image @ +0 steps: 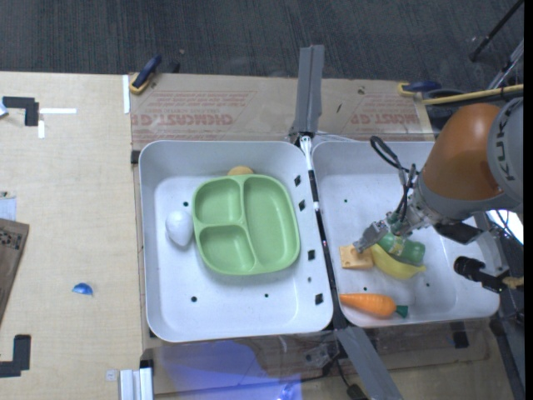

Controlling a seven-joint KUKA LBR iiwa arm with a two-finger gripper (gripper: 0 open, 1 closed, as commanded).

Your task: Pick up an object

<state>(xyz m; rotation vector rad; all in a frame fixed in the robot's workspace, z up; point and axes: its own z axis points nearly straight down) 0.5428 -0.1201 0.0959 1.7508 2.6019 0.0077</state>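
While the gripper hangs low over the right bin, we find it right among a small cluster of toy food: a yellow banana lies just beneath and to the right of it, a green object sits touching the banana's upper side, and a tan wedge like a piece of cheese lies just left of the banana, close under the gripper's tip. We cannot tell whether the jaws stand apart or together, since the metal at the tip is too small and cluttered to read, and we see nothing clearly caught between them. Below the banana, near the bin's front wall, an orange carrot with a green stub lies on its side, apart from the cluster. Up and to the right of the banana, the arm rises with its orange band, a dark cable looping along it. Left of the banana, across the divider, the left bin holds a green compartment plate with three sections, lying flat near the middle. A white egg-like ball touches the plate's left edge, and a small yellow-orange thing peeks out from behind the plate's far rim, mostly hidden. Both bins rest on a cardboard-covered bench.
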